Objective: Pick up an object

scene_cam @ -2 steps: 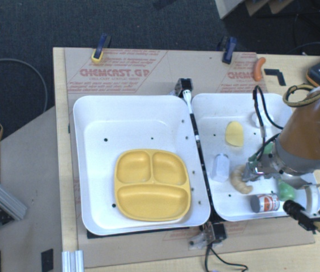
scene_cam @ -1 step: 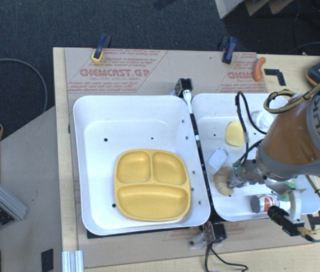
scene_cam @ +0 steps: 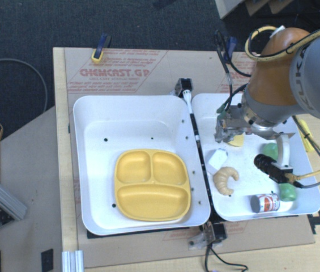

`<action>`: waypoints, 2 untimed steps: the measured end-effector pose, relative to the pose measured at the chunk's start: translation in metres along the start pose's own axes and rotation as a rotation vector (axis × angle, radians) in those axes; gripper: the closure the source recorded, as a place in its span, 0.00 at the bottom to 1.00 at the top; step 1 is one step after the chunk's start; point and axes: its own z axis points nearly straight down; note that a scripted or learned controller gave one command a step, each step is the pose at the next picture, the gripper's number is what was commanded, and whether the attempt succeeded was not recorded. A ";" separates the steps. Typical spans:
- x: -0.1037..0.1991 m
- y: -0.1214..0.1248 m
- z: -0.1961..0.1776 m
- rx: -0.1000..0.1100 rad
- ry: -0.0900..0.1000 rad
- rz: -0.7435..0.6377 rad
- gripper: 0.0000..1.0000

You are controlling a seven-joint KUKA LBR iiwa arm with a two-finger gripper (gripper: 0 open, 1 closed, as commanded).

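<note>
My gripper (scene_cam: 226, 132) hangs low over the back left part of the right bin (scene_cam: 312, 200), under the grey wrist with the orange band. A small yellow piece (scene_cam: 237, 141) lies just to its right, partly covered by the wrist. In front of the gripper lie a white block (scene_cam: 217, 159) and a tan croissant (scene_cam: 226, 179), both apart from it. A small bottle with a red label (scene_cam: 267, 203) lies on its side near the bin's front. One green item (scene_cam: 271, 150) sits mid-bin and another green item (scene_cam: 288, 192) is at the front right.
The left bin (scene_cam: 92, 118) holds a yellow divided plate (scene_cam: 152, 184) toward its front. The wall between the two bins (scene_cam: 196, 146) runs close to the gripper's left. Cables trail over the bench behind the right bin.
</note>
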 end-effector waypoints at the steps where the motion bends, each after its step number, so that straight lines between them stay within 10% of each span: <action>1: 0.041 -0.047 -0.071 0.011 0.001 0.005 1.00; 2: 0.114 -0.053 -0.273 -0.002 0.004 0.002 1.00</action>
